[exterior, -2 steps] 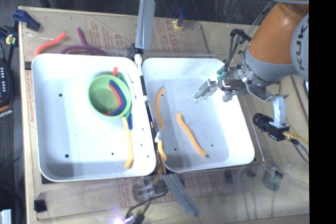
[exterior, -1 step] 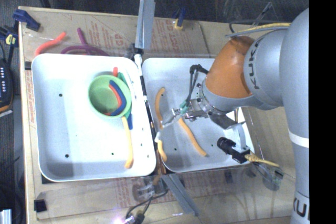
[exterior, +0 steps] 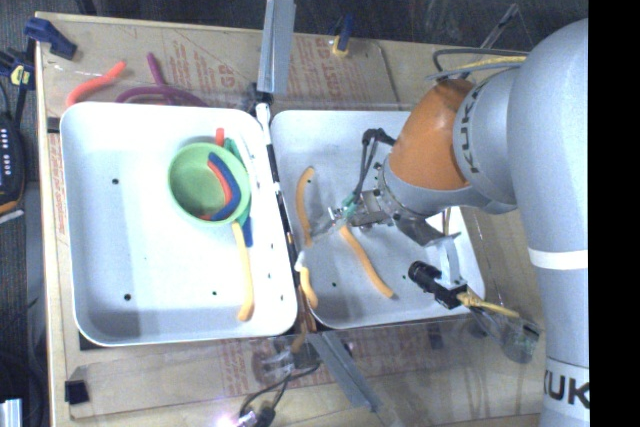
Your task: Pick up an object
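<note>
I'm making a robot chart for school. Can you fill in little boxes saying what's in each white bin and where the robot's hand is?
left bin: a green bowl with red and blue pieces inside, and a yellow stick below it
right bin: two orange curved sticks, one near the left wall, one in the middle
robot arm: reaches in from the right, over the right bin
gripper: low in the right bin, by the orange sticks
holding something: cannot tell
</note>
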You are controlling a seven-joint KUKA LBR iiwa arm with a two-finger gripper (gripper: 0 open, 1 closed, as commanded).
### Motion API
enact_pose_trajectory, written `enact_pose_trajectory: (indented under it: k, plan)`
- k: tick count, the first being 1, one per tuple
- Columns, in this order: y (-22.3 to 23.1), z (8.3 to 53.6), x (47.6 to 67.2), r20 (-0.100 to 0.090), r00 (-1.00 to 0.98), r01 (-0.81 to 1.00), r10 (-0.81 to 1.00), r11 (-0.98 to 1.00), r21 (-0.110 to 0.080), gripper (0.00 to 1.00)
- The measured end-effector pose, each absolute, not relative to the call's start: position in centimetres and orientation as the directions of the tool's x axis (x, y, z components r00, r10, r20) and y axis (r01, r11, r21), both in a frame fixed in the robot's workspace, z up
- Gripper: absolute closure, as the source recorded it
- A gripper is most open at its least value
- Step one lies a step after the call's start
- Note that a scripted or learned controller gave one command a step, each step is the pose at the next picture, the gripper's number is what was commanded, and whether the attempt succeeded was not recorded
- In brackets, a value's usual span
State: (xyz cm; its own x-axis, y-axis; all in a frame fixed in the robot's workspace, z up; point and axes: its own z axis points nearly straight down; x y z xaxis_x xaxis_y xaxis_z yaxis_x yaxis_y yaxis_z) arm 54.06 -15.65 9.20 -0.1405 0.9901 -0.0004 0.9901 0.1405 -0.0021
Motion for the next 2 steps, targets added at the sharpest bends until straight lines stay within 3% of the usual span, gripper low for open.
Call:
enact_pose_trajectory:
  k: [1, 2]
  plan:
    - [-15.7, 10.1, 54.0, -0.002, -0.147, 0.989, 0.989, 0.147, -0.006, 1.0]
    - [-11.4, 19.0, 56.3, 0.001, -0.112, 0.994, 0.994, 0.112, -0.002, 1.0]
